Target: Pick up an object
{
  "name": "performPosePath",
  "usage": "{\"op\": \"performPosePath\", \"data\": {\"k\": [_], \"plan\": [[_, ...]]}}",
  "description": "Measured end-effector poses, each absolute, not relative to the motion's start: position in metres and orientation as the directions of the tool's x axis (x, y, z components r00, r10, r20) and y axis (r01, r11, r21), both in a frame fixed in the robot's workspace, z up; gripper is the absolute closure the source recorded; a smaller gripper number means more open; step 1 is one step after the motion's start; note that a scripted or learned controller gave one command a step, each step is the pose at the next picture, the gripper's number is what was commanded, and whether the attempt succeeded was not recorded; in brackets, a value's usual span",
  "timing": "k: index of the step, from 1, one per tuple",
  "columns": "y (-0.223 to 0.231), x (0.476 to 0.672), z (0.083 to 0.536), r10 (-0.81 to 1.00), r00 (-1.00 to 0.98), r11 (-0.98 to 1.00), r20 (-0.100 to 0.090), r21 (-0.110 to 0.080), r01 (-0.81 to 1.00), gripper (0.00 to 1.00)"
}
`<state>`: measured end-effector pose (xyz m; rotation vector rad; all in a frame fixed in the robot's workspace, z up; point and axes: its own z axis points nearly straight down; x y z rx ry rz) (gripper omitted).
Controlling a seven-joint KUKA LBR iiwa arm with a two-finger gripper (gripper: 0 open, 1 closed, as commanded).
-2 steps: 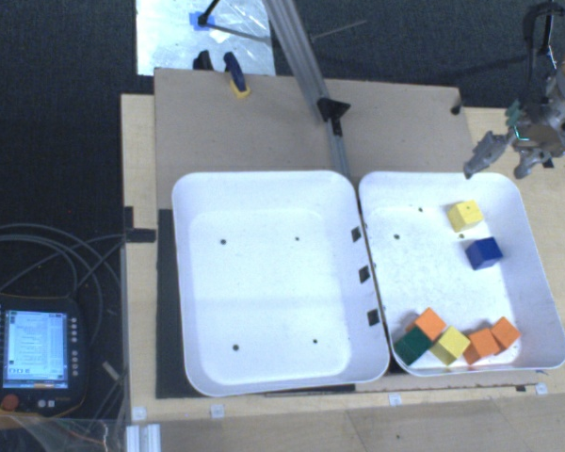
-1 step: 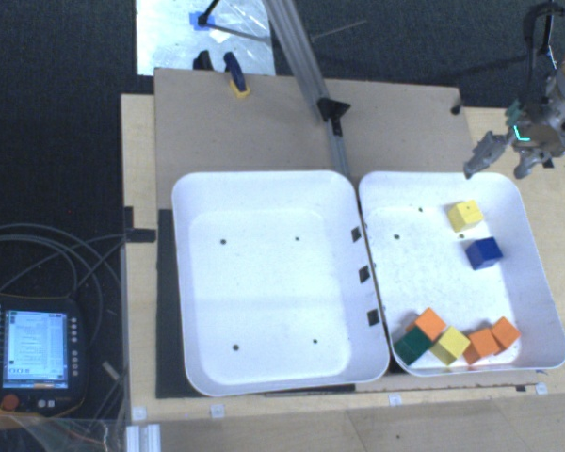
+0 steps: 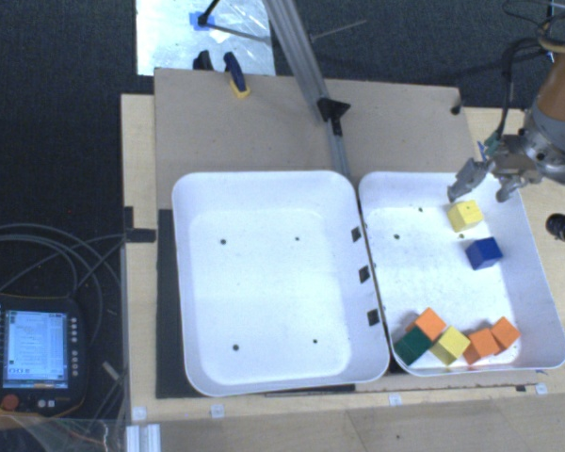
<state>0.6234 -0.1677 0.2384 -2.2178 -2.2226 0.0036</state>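
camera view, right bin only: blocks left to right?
Green block → orange block → yellow block, then a second yellow block farther back, by the gripper → blue block → orange block by the right wall. One more orange block overlaps there, so it is skipped.

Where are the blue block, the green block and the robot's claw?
blue block [image 3: 483, 252]: camera view, on the middle of its top face.
green block [image 3: 412, 346]: camera view, on its top face.
gripper [image 3: 482, 185]: camera view, midway between its two fingertips.
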Motion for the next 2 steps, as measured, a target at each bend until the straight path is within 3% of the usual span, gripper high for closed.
{"op": "performPosePath", "data": {"k": [2], "plan": [[-0.182,0.622,0.119,1.0,-0.002,0.002,0.0,-0.003,1.0,0.0]]}}
